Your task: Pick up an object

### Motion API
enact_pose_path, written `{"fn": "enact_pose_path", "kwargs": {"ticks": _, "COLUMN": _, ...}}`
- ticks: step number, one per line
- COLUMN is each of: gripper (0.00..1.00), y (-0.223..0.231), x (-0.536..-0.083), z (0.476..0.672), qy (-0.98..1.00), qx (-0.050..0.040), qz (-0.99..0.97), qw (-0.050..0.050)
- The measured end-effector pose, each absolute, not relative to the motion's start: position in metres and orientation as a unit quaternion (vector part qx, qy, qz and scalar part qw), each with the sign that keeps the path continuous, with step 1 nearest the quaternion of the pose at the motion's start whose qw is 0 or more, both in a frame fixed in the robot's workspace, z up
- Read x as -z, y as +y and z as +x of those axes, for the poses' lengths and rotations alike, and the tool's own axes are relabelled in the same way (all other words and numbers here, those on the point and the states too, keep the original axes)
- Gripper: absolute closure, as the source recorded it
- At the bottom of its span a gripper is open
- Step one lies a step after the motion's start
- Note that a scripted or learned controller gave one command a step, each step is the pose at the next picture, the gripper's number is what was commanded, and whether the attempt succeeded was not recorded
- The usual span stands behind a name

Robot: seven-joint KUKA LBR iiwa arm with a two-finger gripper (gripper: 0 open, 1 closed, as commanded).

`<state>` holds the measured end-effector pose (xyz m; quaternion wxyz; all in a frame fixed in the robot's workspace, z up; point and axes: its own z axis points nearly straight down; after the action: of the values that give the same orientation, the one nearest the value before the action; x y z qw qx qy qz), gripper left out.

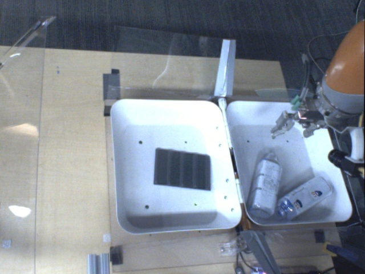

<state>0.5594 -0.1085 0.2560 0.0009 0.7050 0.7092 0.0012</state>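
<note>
My gripper (295, 129) hovers over the far part of the right bin (246, 124), reaching in from the right below the orange band. Its two fingers are spread apart and hold nothing. A silver crumpled bottle (265, 185) lies nearer the front of this bin, below and left of the gripper. A clear bottle with a blue label (303, 197) lies beside it at a slant, their lower ends almost touching. A dark grey ridged block (182, 168) lies flat in the middle of the left bin (131, 130).
A metal post (225, 67) stands behind the wall between the two bins. Clear plastic panels rise at the back and along the left of the wooden bench (57, 153). Cables and clamps sit at the right and front edges.
</note>
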Motion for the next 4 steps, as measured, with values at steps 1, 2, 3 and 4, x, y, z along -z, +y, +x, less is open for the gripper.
{"fn": "enact_pose_path", "kwargs": {"ticks": 1, "gripper": 0.00, "y": -0.127, "x": -0.310, "z": 0.557, "qy": 0.694, "qx": -0.0021, "qz": 0.720, "qw": 0.003}}
{"fn": "enact_pose_path", "kwargs": {"ticks": 2, "gripper": 0.00, "y": -0.171, "x": -0.142, "z": 0.529, "qy": 0.654, "qx": -0.0004, "qz": 0.756, "qw": 0.000}}
{"fn": "enact_pose_path", "kwargs": {"ticks": 3, "gripper": 0.00, "y": -0.159, "x": -0.089, "z": 0.587, "qy": 0.730, "qx": -0.0032, "qz": 0.683, "qw": 0.005}}
{"fn": "enact_pose_path", "kwargs": {"ticks": 4, "gripper": 0.00, "y": -0.205, "x": -0.182, "z": 0.618, "qy": 0.736, "qx": -0.0021, "qz": 0.677, "qw": 0.004}}
